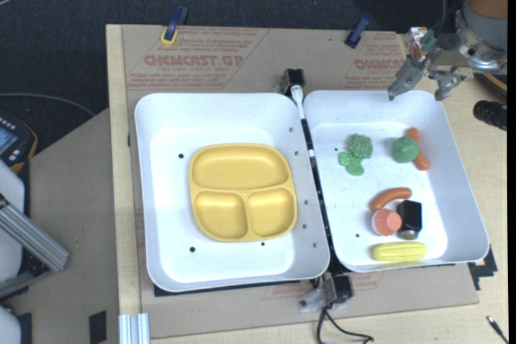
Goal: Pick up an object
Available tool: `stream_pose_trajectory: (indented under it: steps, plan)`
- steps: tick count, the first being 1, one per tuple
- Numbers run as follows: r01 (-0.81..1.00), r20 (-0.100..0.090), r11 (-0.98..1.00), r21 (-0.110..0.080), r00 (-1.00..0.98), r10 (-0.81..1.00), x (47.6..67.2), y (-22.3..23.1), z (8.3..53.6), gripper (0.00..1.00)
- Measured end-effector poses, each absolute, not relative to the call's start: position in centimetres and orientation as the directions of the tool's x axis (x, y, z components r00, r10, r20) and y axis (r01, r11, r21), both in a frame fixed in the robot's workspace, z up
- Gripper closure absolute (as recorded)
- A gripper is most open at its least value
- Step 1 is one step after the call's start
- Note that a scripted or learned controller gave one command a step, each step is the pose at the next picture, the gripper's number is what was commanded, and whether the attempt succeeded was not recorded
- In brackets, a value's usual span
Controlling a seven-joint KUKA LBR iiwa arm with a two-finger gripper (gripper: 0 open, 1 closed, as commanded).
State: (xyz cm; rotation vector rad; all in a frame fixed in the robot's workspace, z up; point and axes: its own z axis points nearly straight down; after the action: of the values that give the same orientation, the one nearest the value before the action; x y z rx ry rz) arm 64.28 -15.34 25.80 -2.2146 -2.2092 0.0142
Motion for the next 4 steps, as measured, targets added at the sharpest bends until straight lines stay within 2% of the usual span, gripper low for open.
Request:
stream_pose_trajectory:
  steps: [1,3,4]
  plan:
    - [1.000,0.001,0.000,-0.002,0.000,1.000,64.5,-15.3,26.7,0.00]
    - [1.000,0.002,0.000,-0.007,0.000,1.000,63.2,-15.0,17.5,0.00]
    - [1.000,0.002,0.001,-0.006,-0.001,1.000,63.7,-15.0,13.2,0.00]
